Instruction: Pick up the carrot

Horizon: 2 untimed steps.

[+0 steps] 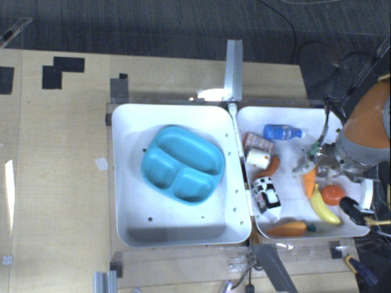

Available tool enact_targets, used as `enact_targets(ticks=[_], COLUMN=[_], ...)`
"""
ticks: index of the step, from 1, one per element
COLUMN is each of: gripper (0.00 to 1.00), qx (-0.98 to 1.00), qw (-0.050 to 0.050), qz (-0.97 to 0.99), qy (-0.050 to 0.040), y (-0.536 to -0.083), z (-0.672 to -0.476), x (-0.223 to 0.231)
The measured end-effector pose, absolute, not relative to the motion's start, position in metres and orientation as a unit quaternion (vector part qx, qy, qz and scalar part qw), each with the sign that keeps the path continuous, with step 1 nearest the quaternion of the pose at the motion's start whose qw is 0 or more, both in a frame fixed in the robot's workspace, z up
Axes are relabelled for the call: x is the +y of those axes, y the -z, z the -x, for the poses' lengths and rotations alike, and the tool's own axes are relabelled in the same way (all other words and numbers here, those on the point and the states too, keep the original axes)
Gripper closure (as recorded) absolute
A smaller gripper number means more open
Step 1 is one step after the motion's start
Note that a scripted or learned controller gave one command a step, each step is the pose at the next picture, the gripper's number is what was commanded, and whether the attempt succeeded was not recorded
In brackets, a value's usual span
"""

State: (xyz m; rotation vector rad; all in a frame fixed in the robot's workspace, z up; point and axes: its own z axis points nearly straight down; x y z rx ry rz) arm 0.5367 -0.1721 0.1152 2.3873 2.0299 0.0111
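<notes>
A long orange carrot (287, 228) with a green stub at its right end lies along the front wall of the right bin (287, 116). My gripper (316, 163) hangs over the right part of that bin, well behind the carrot. A short orange tapered piece (310, 183) points down directly under the gripper. I cannot tell whether the gripper touches it. The grey wrist and orange band (371, 122) cover the bin's right side.
Near the gripper lie a yellow banana (324, 210) and a red-orange round fruit (333, 194). Further left are a blue bottle (282, 132), a brown box (258, 142), a white cup (258, 159), a sausage (269, 167) and a black-and-white toy (267, 195). The left bin (131, 182) holds a blue divided tray (182, 163).
</notes>
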Motion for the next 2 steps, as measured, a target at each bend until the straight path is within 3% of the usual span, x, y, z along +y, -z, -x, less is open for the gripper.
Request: enact_targets(ticks=[1,2], gripper=[1.0,1.0], qx=[0.649,0.663], qw=[0.006,0.007], qz=[-0.761,-0.749], qy=[-0.0052,-0.0041], y=[-0.126,-0.09], z=[-0.539,-0.51], x=[-0.171,-0.122])
